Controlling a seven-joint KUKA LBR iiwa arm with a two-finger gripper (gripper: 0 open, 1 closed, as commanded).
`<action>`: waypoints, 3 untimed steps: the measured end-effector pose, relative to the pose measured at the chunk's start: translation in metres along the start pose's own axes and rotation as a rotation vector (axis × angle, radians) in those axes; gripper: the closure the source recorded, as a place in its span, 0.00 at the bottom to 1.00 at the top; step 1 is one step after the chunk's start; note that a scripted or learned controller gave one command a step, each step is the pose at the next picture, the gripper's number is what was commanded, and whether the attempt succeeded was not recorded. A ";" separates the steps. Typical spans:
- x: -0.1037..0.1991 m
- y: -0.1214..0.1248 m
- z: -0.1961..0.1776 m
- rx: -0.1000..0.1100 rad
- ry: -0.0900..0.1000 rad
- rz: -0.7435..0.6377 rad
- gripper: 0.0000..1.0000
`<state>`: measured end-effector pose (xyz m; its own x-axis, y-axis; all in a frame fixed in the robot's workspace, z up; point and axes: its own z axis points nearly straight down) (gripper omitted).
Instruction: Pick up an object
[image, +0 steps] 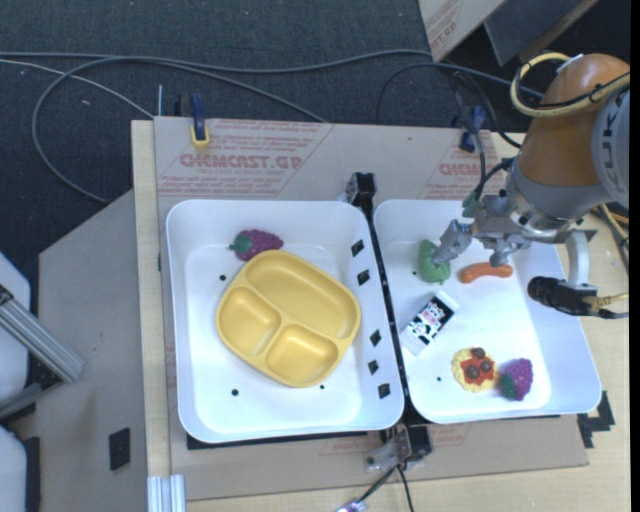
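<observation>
The tabletop (250, 160) fills the middle of the frame and carries two white bins side by side. The left bin (190, 300) holds a yellow divided tray (288, 316), lying at a slant, with a purple grape cluster (257, 242) just above it. The right bin (570, 350) is where the arm (570, 120) reaches in from the upper right.

The claw (470, 235) hangs over the upper part of the right bin, and its spread cannot be told from this angle (the wrist hardware crowds it). A green toy (433, 264) lies just to its lower left, touching or nearly so. An orange carrot-like piece (486, 271) sits just below the claw, its long axis running left to right across the frame.

Lower in the bin lie a black-and-white card (430, 322), a small pizza toy (474, 368) and a second purple cluster (517, 378), all well apart from the claw.

The green toy looks the likeliest target, being nearest.
</observation>
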<state>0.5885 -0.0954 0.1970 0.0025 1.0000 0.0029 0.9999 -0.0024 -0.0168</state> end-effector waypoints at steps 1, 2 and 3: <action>0.000 0.003 -0.008 -0.015 -0.002 -0.003 0.00; 0.000 0.007 0.034 -0.012 -0.001 -0.003 0.00; -0.001 0.010 0.096 -0.010 -0.001 -0.002 0.00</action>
<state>0.5971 -0.0956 0.1005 0.0003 1.0000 0.0021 1.0000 -0.0003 -0.0072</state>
